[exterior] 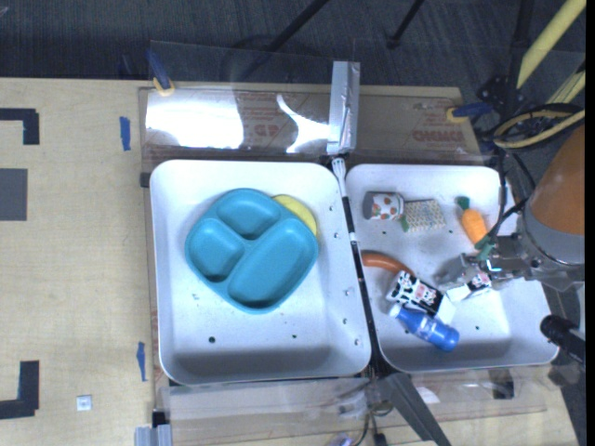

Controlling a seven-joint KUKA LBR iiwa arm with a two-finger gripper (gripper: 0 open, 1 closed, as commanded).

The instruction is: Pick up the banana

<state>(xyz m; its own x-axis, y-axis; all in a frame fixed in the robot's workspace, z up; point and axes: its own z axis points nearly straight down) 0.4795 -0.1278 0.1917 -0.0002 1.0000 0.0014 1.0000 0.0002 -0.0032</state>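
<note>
Banana (296,210) is wedged under blue divided plate (251,247); a miss is likely with gripper (472,269), finger state unreadable, parked in the other bin.

Blue tray (251,249) in left bin (186,342); carrot (474,223), bottle (426,327) in right bin (483,353).
</note>
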